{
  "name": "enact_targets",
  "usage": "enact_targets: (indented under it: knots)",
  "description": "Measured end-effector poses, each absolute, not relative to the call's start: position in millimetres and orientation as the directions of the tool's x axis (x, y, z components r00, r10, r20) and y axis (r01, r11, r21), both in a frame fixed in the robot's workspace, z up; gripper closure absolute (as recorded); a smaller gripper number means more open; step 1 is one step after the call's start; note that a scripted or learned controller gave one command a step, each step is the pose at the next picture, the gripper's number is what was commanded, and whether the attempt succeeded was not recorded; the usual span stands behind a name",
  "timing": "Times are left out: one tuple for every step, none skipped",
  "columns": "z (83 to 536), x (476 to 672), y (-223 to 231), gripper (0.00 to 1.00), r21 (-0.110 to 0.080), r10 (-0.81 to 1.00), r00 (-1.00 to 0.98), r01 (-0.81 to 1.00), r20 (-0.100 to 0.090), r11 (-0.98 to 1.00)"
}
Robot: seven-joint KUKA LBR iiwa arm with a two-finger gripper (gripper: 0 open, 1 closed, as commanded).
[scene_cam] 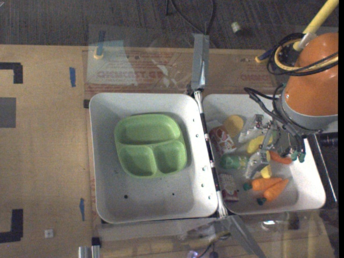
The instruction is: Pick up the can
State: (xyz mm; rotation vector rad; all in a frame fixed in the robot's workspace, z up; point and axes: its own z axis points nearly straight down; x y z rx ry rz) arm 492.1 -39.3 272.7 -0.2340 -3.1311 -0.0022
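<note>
The can (221,139), reddish with a pale label, lies on its side at the left wall of the right bin (312,198), near the divider. My gripper (270,144) hangs low over the middle of that bin, to the right of the can and apart from it. It is above a yellow banana-like piece (256,143) and beside a small carrot (280,157). Nothing of the can is between its parts.
Around the gripper lie a yellow round fruit (234,123), a green bottle (233,162), two carrots (269,187) and a dark red packet (230,187). The left bin (107,198) holds a green divided plate (151,144). Cables hang by the arm at the right.
</note>
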Motion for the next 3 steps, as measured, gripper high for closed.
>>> enact_targets:
  knots:
    - [348.3, 482.6, -68.6, 0.00, 0.001, 0.149, -0.989, 0.149, -0.001, 0.989]
    - [357.9, 485.8, -71.4, 1.00, 0.002, 0.156, -0.988, 0.156, -0.004, 0.988]
    - [379.0, 482.7, -73.2, 1.00, 0.000, -0.150, -0.989, -0.150, -0.004, 0.989]
